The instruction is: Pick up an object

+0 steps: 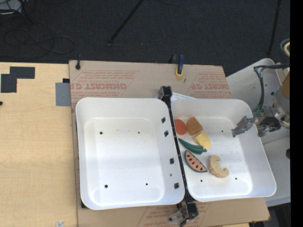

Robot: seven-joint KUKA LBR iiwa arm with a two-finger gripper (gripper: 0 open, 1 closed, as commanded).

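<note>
One gripper (242,126) hovers (low) over the right bin's (255,186) right side.

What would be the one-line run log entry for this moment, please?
gripper: above right bin, right side, holding nothing | toys: red piece, brown block, yellow block, watermelon slice by divider | pick: not yet done

Watermelon slice (195,161) lies flat in right bin (255,183) (amid other toy foods)
</note>
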